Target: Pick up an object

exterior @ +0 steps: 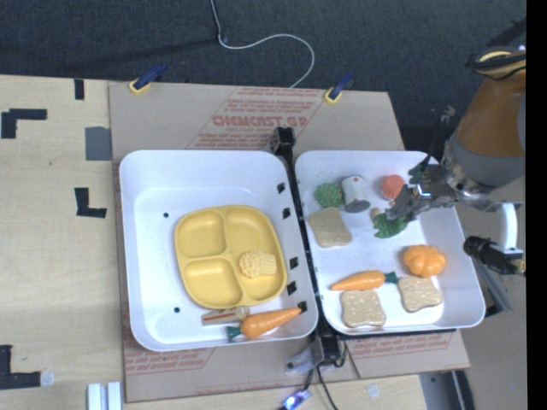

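Observation:
My gripper [408, 200] hangs over the right bin [457, 229], near its upper right part. It sits just above a green leafy piece [390, 224] and beside a red tomato-like piece [391, 184]. Whether it touches either one is unclear. Close by to the left are a grey can [355, 192] and a green broccoli piece [328, 195].
The right bin also holds a bread slice [330, 227], an orange fruit [424, 260], a carrot [363, 280] and two more bread slices [362, 308] [420, 293]. The left bin [145, 229] holds a yellow divided plate [214, 246] bearing corn [259, 264], and another carrot [269, 319].

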